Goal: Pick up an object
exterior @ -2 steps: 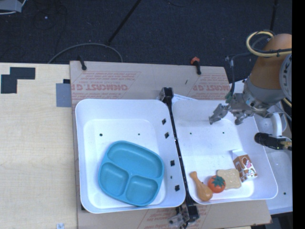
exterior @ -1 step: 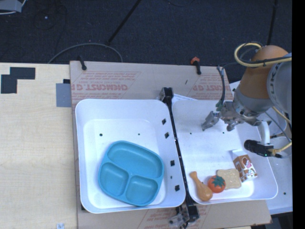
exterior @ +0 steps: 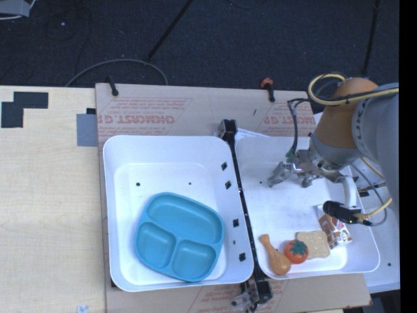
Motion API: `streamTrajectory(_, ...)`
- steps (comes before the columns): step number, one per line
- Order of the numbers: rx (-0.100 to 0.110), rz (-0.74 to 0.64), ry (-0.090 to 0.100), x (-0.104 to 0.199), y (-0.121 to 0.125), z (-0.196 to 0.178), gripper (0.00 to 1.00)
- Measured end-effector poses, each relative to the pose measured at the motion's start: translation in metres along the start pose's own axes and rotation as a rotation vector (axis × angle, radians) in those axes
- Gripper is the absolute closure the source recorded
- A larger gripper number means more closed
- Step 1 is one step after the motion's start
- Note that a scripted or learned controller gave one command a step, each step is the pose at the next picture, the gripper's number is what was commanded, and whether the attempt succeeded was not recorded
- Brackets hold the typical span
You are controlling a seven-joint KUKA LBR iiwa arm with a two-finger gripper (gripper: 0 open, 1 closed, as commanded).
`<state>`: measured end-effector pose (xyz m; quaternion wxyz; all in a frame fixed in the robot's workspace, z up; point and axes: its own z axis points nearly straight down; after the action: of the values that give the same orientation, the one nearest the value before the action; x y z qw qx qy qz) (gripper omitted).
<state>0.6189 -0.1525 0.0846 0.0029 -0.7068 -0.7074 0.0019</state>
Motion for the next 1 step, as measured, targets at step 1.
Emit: streamTrajectory(1,-0.003,0.000,-0.001,-0.0007,0.0009,-0.0129,1.00)
